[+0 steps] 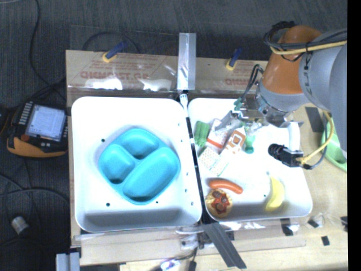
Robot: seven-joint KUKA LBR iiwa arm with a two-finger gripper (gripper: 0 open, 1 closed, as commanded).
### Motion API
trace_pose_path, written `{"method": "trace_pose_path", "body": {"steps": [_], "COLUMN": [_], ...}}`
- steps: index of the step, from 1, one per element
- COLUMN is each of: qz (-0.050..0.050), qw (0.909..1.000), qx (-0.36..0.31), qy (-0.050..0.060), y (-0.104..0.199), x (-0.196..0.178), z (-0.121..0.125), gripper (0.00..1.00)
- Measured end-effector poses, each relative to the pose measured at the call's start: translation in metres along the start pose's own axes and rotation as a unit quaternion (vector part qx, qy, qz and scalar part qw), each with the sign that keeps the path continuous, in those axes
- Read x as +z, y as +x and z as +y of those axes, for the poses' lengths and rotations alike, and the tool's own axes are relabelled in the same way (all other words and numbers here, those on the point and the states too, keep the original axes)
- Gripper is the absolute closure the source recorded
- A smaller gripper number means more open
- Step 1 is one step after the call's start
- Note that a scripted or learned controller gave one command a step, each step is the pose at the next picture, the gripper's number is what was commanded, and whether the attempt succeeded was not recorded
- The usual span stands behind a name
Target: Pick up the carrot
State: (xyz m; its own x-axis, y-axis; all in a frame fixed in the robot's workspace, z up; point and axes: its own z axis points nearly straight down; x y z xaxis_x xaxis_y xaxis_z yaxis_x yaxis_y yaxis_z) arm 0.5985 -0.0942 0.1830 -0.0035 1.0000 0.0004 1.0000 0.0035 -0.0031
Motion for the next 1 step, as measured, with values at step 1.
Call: {"method": "trace_pose_path", "body": {"steps": [1], "qz": [0.000], "qw": [0.9889], "qx": [-0.149], "qy": [0.000], "y": [0.0165], "x": [0.0007], "z": [-0.0909], "gripper": [0.00]}}
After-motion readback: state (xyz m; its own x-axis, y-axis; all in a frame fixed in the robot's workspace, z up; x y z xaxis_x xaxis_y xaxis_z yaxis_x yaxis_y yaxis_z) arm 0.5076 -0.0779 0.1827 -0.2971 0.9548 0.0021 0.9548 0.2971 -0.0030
